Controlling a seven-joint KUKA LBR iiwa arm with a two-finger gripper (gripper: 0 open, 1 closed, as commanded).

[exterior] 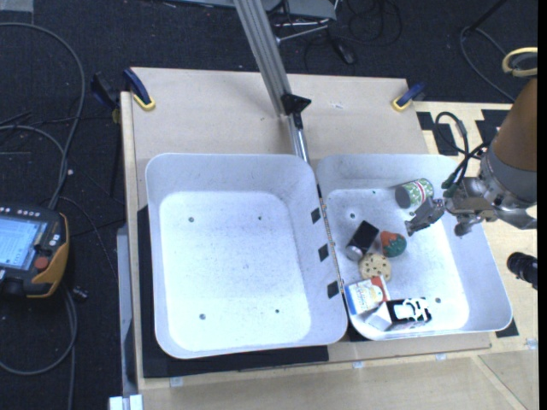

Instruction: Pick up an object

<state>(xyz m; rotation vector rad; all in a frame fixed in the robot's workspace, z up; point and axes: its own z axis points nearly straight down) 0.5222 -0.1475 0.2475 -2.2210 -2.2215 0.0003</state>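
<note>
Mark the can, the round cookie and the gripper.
can (415, 193), camera view, middle of its side, right bin
cookie (375, 268), camera view, centre of its dotted top face
gripper (425, 218), camera view, at its fingertips, just below the can

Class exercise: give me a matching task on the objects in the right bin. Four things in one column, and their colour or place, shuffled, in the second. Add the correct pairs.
Things
1. can
2. block
3. ball
4. cookie

Descriptions
A. tan round disc with dark spots
B. black, left of the ball
C. lying on its side at the bin's far edge, nearest the gripper
D. green and orange, between block and gripper

Pairs: 1-C, 2-B, 3-D, 4-A
</note>
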